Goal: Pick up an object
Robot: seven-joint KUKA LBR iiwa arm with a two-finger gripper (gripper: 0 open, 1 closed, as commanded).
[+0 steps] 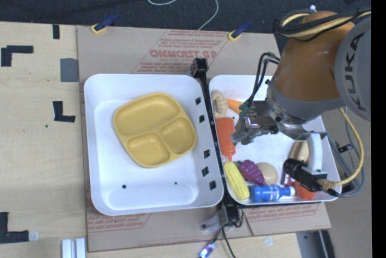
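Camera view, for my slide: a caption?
Gripper hovers over toy food in right bin; yellow divided plate in left bin.

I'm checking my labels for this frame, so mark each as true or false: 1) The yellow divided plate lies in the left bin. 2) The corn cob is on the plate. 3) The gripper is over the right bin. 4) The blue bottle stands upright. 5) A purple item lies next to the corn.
1) True: the yellow divided plate lies in the left bin.
2) False: the corn cob lies in the right bin.
3) True: the gripper is there, beside the carrot.
4) False: the blue bottle lies on its side.
5) True: the purple item is right beside it.
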